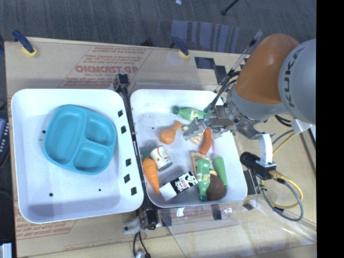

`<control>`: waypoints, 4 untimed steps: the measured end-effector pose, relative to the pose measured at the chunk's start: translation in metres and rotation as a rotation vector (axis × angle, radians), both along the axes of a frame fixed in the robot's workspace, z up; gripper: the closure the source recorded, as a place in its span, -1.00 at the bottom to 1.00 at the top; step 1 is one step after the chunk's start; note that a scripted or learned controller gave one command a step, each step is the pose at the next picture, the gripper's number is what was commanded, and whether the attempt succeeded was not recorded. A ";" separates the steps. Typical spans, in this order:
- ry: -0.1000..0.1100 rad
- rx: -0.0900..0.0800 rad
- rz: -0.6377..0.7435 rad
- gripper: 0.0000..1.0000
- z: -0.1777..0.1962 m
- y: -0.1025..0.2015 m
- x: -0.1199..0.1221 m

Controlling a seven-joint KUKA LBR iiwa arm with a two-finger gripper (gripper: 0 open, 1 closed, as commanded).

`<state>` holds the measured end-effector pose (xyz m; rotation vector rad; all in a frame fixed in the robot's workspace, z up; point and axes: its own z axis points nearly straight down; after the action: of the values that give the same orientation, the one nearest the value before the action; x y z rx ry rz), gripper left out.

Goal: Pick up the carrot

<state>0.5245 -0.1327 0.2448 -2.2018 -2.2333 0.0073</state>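
Cardboard-topped bench, two white bins — the gripper (200, 127) hangs low in the right bin (141, 112), grip state unreadable, carrot (151, 174) lying unlifted well beyond it — pickup pending.

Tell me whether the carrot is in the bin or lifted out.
In. The carrot lies flat by the left wall of the right bin, apart from the gripper.

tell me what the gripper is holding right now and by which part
It cannot be told. The gripper sits low in the right bin, just above a small orange piece, away from the carrot.
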 end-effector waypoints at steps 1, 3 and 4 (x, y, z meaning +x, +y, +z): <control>0.000 -0.001 -0.065 -1.00 -0.155 0.037 0.051; 0.004 -0.005 -0.055 -1.00 -0.144 0.036 0.050; -0.002 -0.001 -0.110 -1.00 -0.152 0.001 0.114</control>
<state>0.6381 -0.1313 0.0927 -2.3231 -2.1099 0.0066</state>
